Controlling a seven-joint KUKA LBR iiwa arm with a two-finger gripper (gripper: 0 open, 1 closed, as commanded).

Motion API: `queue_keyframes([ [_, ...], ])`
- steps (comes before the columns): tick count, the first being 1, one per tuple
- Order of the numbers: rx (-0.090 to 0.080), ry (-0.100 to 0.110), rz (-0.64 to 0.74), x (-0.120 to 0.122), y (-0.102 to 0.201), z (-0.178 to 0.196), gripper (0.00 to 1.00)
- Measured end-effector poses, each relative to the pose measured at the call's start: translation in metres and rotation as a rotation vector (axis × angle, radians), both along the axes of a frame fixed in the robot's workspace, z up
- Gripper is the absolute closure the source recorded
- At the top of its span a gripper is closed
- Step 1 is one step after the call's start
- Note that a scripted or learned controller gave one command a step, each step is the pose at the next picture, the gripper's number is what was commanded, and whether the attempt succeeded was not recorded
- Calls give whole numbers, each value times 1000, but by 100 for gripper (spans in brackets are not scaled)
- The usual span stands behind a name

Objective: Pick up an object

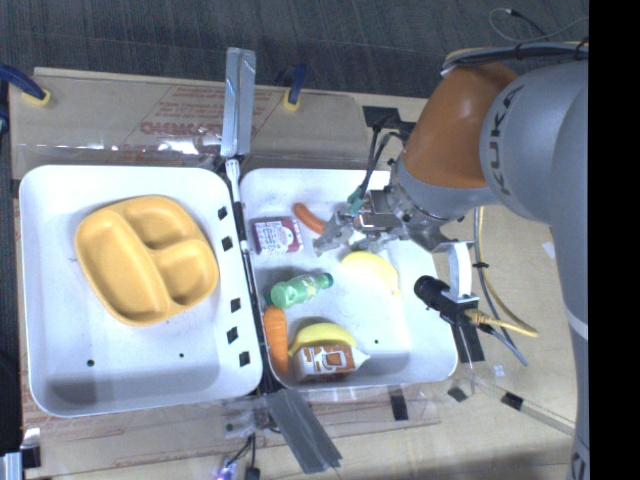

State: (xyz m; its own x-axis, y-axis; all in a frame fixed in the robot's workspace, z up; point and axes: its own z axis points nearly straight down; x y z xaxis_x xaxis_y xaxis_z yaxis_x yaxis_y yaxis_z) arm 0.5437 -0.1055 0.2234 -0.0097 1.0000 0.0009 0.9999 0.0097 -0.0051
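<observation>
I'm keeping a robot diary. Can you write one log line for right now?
gripper: over right bin | near: lemon, sausage | held: nothing seen | left bin: yellow tray

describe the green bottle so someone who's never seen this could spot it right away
Look in the right bin, the one crowded with small items, not the left bin holding the yellow tray. Near its middle, by the divider, the green bottle lies on its side, just above a carrot. It is the only green thing there.
</observation>
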Motion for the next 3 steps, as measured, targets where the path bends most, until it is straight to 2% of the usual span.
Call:
queue_keyframes([
  [1,-1,-1,-9,63,-21,-40,0],
  [2,-1,-6,-3,84,-39,-123,0],
  [3,-5,-13,-62,94,-27,-126,0],
])
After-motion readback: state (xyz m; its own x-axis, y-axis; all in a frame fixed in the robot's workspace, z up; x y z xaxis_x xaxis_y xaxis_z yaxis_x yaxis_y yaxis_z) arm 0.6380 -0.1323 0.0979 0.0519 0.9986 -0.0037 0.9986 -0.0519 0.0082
